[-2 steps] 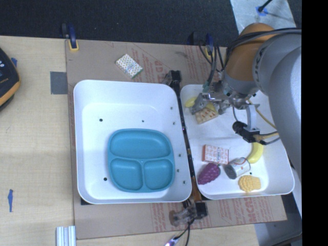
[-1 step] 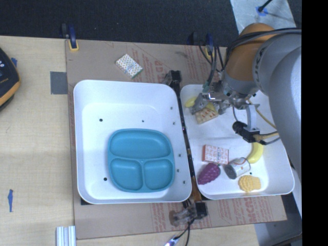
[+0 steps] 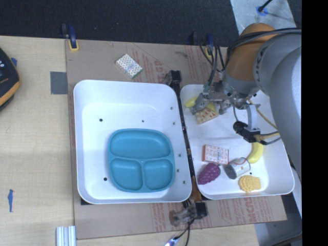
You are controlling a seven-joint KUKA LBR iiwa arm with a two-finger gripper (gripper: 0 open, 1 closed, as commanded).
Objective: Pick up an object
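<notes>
Hand (image 3: 204, 106) over waffle (image 3: 205, 117); red-labelled box (image 3: 215, 154), print unreadable.

One fixed camera looks down from above the table (image 3: 36, 137) at a slant, far enough back to take in both white bins side by side. The left bin (image 3: 87, 99) sits near the middle of the frame, the right bin (image 3: 274, 186) toward the right side. Dark floor (image 3: 128, 6) runs along the top edge. The arm (image 3: 279, 60) enters from the right.
</notes>
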